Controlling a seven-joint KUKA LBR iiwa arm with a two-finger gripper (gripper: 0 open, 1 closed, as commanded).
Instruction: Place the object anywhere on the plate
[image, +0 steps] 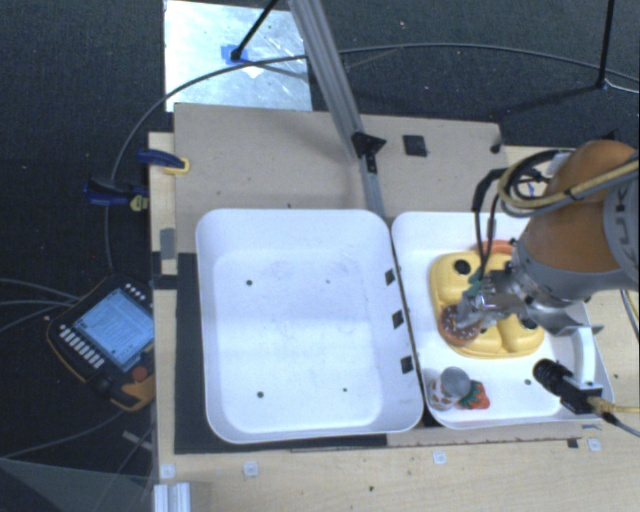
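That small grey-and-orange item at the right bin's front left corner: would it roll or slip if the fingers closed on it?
The small object looks lumpy, with a rounded grey top, so it may tip or slip from a pinch. It seems small and probably light. Lying near the bin wall, it may jam there instead of rolling away.

Yellow plate (462, 278) partly hidden beneath the arm (575, 235), tool (478, 305) fingers indistinct

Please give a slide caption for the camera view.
Grey arm's tool over yellow plastic plate in right white bin.
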